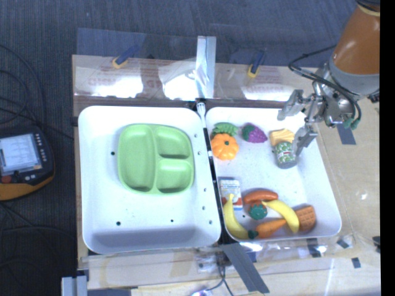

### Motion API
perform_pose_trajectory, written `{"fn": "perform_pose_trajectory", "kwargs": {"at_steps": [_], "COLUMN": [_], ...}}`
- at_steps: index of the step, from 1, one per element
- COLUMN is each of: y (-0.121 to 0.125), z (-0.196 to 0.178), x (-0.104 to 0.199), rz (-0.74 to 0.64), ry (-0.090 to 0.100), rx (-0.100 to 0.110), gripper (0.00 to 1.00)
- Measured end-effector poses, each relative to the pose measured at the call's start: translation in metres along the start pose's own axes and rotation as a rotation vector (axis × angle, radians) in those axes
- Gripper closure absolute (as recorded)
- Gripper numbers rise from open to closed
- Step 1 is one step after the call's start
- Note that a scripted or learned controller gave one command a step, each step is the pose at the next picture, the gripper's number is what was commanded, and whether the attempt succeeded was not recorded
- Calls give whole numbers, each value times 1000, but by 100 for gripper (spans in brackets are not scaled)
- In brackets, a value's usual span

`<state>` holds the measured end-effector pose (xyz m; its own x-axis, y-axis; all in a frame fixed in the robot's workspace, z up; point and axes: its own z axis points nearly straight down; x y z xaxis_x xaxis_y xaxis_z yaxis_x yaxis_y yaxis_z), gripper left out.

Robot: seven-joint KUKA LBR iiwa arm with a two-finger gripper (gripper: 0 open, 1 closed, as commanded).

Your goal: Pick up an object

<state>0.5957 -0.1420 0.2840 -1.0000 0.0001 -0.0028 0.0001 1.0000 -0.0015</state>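
Toy food crowds the near end of the right bin [330,211]: two bananas [229,217], a carrot [270,228], a hot dog [260,196] and a bread slice [307,216]. Farther back lie an orange pumpkin [224,146], purple grapes [253,133], a cheese wedge [282,135] and a small can [284,153]. At the bin's far right corner the gripper [300,121] hangs with fingers spread apart, one apparently just beside the can, though contact is hard to judge. A green divided plate [155,158] sits in the left bin [99,214].
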Motion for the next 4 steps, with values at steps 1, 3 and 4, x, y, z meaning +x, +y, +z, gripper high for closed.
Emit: {"fn": "perform_pose_trajectory", "kwargs": {"at_steps": [1, 3, 4], "y": [-27, 24, 32], "z": [124, 194, 193], "x": [-46, -73, -13], "rz": [-94, -179, -18], "ry": [16, 4, -11], "rx": [-5, -1, 1], "gripper": [0, 0, 0]}}
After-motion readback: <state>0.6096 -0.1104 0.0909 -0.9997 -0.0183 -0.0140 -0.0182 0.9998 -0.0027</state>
